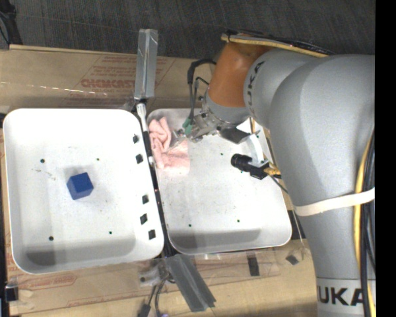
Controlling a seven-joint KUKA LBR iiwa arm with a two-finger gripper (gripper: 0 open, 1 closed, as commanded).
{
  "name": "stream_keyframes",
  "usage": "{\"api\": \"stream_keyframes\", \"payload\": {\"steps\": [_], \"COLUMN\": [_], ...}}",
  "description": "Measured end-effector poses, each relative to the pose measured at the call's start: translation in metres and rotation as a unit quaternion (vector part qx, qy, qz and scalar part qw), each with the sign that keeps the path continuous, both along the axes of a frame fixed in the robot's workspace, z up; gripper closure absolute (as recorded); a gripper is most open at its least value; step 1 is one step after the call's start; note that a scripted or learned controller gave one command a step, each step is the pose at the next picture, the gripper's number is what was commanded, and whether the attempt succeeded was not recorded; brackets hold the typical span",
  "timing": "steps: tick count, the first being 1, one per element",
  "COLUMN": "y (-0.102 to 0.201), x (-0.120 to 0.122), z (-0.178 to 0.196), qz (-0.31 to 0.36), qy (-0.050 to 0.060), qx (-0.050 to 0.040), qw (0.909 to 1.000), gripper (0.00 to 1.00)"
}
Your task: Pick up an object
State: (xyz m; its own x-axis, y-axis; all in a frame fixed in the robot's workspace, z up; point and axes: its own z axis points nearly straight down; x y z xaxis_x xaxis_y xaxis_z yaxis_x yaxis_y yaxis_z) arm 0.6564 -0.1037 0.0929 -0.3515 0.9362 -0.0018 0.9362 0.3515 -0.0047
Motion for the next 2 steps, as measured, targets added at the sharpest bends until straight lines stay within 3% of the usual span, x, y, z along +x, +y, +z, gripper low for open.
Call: {"api": "stream_keyframes", "payload": {"steps": [1, 2], "y": [-0.002, 0.003], "x": [-0.026, -0.066], "z": [0.0, 0.003], "qz": [0.053, 0.062], "qy": [-0.001, -0.001], "qx": [0.0009, 0.001], "qw": [0.9986, 0.9981], "gripper": [0.0, 0.0]}}
